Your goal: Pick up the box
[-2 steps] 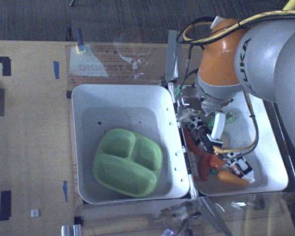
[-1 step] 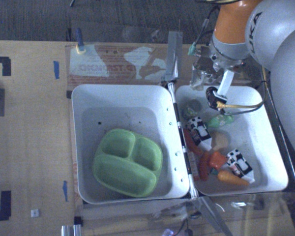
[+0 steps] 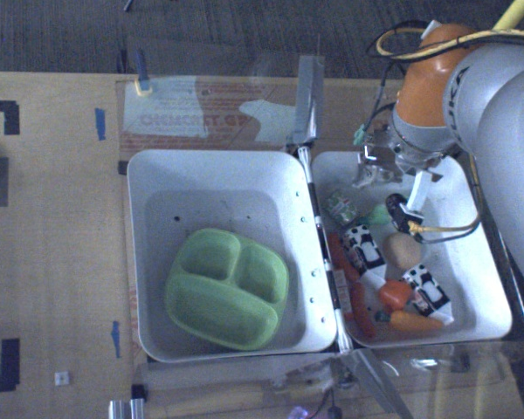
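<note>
The grey arm (image 3: 498, 129) entered from the upper right of the frame, with its orange band (image 3: 432, 68) above the wrist, and its gripper (image 3: 380, 168) hung over the upper part of the right bin (image 3: 493, 317). I could not tell the state of the gripper, because the wrist hid it from above. The box (image 3: 363, 247), a small one with a black and white pattern, lay lower in that bin, near its left wall, apart from the gripper. A second patterned box (image 3: 426, 289) lay further to the lower right, next to a beige round object (image 3: 403, 253), maybe an egg, and an orange carrot-like piece (image 3: 415, 323). The left bin (image 3: 148, 199) held a green divided plate (image 3: 228, 288).
</note>
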Robot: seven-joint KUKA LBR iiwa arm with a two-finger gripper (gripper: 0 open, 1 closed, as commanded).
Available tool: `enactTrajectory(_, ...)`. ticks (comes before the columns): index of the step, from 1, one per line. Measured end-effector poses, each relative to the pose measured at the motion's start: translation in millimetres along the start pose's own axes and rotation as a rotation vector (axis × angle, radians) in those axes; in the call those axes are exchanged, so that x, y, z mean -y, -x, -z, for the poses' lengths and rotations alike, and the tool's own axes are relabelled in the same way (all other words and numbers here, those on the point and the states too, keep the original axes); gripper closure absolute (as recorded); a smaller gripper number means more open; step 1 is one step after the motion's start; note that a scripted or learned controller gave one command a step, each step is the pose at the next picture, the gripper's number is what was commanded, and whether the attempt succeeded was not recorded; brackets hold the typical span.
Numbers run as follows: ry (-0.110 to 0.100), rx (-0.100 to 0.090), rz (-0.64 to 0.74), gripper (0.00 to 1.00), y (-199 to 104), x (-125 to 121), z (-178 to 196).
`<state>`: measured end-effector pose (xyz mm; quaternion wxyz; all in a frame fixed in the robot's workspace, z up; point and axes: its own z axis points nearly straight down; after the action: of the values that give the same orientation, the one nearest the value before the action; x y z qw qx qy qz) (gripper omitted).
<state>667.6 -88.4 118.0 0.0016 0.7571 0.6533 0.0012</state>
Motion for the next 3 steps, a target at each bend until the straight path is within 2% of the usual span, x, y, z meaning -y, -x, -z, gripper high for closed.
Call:
enactTrajectory(1,-0.001,0.0,0.0,0.0,0,0,0)
enactTrajectory(2,-0.005,-0.001,0.008,0.0,9,47,-6)
enactTrajectory(3,-0.002,-0.001,-0.097,0.0,23,46,-8)
